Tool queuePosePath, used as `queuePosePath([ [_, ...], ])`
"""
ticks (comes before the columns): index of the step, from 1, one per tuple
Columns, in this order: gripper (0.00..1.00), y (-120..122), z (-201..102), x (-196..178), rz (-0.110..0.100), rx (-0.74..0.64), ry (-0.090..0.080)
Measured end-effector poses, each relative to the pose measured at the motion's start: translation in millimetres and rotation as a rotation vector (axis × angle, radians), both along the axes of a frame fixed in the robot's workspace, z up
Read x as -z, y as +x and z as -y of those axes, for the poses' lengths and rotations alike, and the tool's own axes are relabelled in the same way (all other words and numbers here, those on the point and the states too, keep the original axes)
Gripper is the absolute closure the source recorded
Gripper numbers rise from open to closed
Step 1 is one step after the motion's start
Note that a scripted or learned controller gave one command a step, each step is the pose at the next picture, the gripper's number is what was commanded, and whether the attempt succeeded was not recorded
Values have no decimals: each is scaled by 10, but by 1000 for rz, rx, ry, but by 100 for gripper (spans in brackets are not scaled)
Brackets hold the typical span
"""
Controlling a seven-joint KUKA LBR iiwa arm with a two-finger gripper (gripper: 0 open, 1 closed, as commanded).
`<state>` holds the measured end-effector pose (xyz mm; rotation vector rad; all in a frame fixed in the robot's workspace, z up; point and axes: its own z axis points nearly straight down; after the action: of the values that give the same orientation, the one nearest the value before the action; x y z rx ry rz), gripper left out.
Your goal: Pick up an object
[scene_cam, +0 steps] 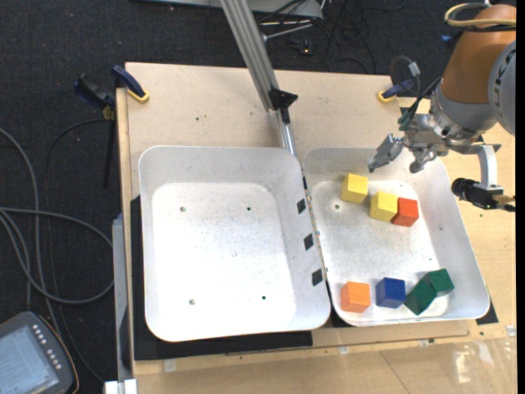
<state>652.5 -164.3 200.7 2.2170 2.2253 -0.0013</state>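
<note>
Camera view — the gripper (399, 158) hangs open and empty above the yellow blocks (369, 197) — packed close, so fingers could bump both.

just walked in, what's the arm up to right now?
It's a pick attempt. The gripper hangs open over the far edge of the right bin, holding nothing. Closest to it are two yellow blocks and a red-orange block. An orange block, a blue block and two green blocks sit along the near edge.
</note>
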Motion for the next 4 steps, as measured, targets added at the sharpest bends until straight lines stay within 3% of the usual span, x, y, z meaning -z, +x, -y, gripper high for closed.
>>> queuePosePath([
  [1,0,0,0,0,0,0,0],
  [2,0,-30,13,434,-3,4,0],
  [3,0,-31,3,808,15,0,-1],
  [4,0,1,5,841,22,3,-2],
])
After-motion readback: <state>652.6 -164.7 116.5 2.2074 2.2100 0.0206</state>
